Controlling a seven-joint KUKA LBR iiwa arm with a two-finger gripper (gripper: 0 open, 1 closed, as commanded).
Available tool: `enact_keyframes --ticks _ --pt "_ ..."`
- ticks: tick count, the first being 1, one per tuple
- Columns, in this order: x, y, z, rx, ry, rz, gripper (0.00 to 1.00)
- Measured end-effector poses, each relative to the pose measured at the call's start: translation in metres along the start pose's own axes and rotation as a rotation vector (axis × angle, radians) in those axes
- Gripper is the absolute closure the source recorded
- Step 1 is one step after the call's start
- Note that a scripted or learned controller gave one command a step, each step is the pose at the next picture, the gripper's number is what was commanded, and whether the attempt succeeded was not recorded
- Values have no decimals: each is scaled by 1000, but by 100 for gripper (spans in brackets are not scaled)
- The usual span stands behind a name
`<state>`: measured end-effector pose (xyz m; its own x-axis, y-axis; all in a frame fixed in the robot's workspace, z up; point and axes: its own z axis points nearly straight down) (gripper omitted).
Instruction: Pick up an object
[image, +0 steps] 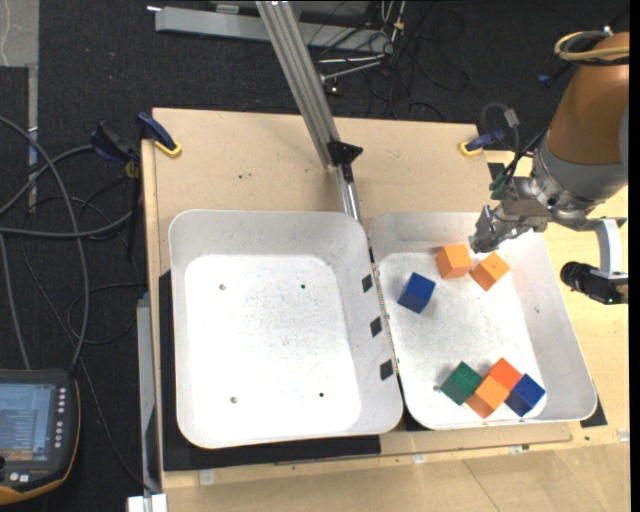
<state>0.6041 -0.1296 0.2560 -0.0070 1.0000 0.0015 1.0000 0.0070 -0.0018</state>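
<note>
Nothing is lifted yet: the arm's two-finger tool (487, 236), whose opening I cannot tell, hovers low over the right white bin (560, 330) just beside two small orange cubes (453, 260) lying on its floor, so grasping and raising remain.

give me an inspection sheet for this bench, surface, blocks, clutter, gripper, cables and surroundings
Surface: wooden bench bearing left bin and right bin.
Job's things: all in the right bin; two orange cubes near the gripper, blue cube apart, and a cluster of green cube, orange blocks and blue block.
Clutter: nothing seen.
Grippers: gripper over the right bin's far edge; grasp unclear.
Cables: black cables on the floor left.
Surroundings: handheld pendant, metal pole, blue clamps.
</note>
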Motion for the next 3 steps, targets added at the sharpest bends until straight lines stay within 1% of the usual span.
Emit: enact_keyframes --ticks 1,2,3 --pt "58 -17 11 1 1 -1 100" --pt "108 -35 4 -1 0 -1 100" --pt "151 -53 7 0 0 0 100"
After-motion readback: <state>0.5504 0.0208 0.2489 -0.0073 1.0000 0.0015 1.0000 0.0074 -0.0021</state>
